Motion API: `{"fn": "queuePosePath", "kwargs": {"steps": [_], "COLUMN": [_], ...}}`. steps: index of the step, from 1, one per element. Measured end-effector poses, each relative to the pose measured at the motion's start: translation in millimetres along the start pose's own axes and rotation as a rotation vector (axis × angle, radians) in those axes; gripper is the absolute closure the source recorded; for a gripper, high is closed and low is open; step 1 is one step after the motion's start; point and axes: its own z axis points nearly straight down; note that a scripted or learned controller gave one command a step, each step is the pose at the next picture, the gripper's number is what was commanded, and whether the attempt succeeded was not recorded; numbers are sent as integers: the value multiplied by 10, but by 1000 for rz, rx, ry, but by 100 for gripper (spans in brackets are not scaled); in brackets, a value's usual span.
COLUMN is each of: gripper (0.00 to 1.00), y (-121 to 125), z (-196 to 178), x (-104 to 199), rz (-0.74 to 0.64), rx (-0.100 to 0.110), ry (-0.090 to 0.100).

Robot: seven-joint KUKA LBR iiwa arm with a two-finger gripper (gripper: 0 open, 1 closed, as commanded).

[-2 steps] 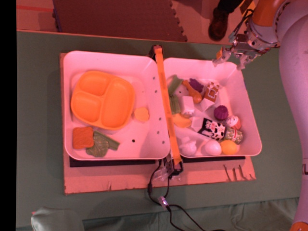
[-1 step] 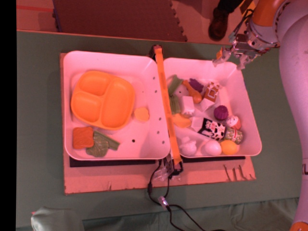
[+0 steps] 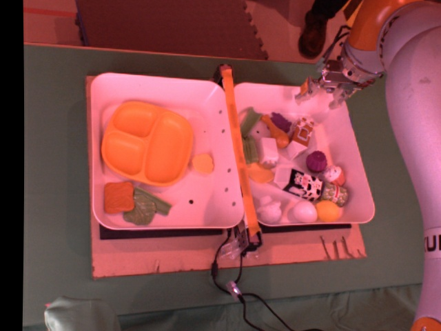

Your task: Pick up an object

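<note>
Green bench [image 3: 55, 185]: dull cloth-like top; a tan board lies under both bins, a dark puzzle-piece mat on the pink floor beyond.
Arm [image 3: 413, 116]: grey, orange band at the top right, reaching in from the right.
Bins: two, white, side by side, an orange divider [image 3: 238, 154] between them.
Left bin [image 3: 200, 95]: one orange compartment plate [image 3: 146, 143], one small yellow disc [image 3: 202, 163] just right of it, one orange square piece [image 3: 118, 197] and one green leafy piece [image 3: 145, 209] at the near left.
Right bin [image 3: 355, 150]: a crowded heap of small toys, among them a black-and-white cow-patterned box [image 3: 305, 183], a purple ball [image 3: 317, 161], a white egg [image 3: 303, 212], a yellow ball [image 3: 329, 211], an orange carrot shape [image 3: 275, 131].
Gripper [image 3: 321, 92]: over the far right corner of the right bin, fingers spread apart, nothing between them, clear of the toys.
Cables [image 3: 231, 274]: black, trailing off the near edge of the board.
People: two dark shoes at the far edge.
</note>
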Motion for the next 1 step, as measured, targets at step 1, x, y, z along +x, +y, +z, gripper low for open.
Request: {"fn": "queuePosePath", "kwargs": {"steps": [1], "gripper": [0], "y": [4], "z": [407], "x": [9], "rz": [-2], "rx": [5], "ry": [9]}}
